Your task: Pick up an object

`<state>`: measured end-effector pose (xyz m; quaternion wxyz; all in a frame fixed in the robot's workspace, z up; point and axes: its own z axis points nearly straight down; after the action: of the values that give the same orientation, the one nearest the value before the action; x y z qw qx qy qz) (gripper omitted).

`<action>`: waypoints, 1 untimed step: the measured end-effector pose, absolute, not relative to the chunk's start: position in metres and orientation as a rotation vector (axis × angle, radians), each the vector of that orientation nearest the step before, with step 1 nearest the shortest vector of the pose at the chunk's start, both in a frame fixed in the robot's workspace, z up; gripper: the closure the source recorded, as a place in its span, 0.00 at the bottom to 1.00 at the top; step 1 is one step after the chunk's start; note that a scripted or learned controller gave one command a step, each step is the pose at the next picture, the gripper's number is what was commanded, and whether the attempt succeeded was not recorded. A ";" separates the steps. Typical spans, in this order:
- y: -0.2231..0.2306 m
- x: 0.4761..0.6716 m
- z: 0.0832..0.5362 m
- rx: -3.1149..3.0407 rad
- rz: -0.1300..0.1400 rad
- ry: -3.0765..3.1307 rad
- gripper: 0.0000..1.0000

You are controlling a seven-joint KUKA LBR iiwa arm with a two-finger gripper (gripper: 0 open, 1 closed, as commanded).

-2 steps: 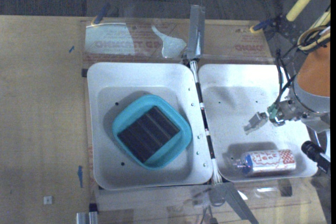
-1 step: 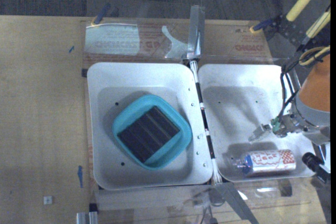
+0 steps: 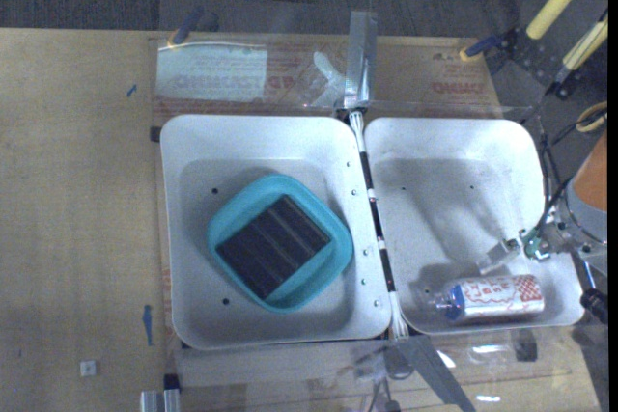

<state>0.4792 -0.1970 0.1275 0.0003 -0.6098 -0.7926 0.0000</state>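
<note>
In the camera view, two shallow white bins sit side by side on a light wooden desk [image 3: 68, 207], and the seam where they meet serves as the landmark. Left of that seam, the left bin [image 3: 183, 150] holds a teal, rounded-square dish [image 3: 333, 241] lying tilted in the middle of its floor, with a dark ribbed block [image 3: 273, 244] resting inside it. Right of the seam, the right bin [image 3: 435, 145] holds a tube with a red-and-white patterned label [image 3: 494, 295], lying on its side along the bin's near wall, its darker cap end pointing back toward the seam. The end effector [image 3: 512, 249] reaches in from the far side of the right bin, well away from the seam, just above the tube's far end and apart from it; nothing shows between its fingers, and whether they are spread or closed cannot be told from here. The orange band [image 3: 591, 178] of the arm shows beyond that bin's outer wall.
</note>
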 end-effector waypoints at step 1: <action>-0.220 0.483 0.088 -1.775 -0.011 -2.593 0.00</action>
<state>0.4826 -0.2197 0.0881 -0.0004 -0.5649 -0.8251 -0.0037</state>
